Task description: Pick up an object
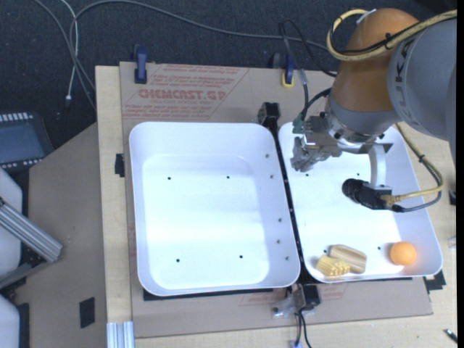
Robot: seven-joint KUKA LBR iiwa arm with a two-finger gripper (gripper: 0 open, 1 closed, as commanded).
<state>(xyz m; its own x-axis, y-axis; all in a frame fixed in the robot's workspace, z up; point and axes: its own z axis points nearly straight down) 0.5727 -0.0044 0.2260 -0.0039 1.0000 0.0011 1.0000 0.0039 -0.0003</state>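
arm (391, 56): reaches in from the right, wrist hung over the far-left part of the right bin.
gripper (303, 162): sits close above the right bin's floor near its far-left corner; finger spread impossible to tell under the wrist, nothing visible between the fingers.
right bin (319, 201): holds three small objects, all along the near edge, well apart from the gripper.
orange ball (403, 254): lies alone near the near-right corner; looks light, smooth and round, likely to roll or squirt out of a pinch; best taken straight across its widest part.
tan block (346, 254): lies lengthwise by the near edge, left of the ball; looks stiff and light, probably the easiest pick; best gripped across its short width at mid-length.
yellow corn piece (332, 267): touches the tan block on its near-left side, right by the bin's near wall; ridged surface should give grip, but the wall and the neighbour leave little finger room.
black part (362, 192): dark fitting with a yellow cable, hanging over the bin's middle; seemingly belongs to the arm, no target.
left bin (210, 209): white, beside the right bin, edges touching.
progress: nothing held as far as visible; approach to an object not yet made.
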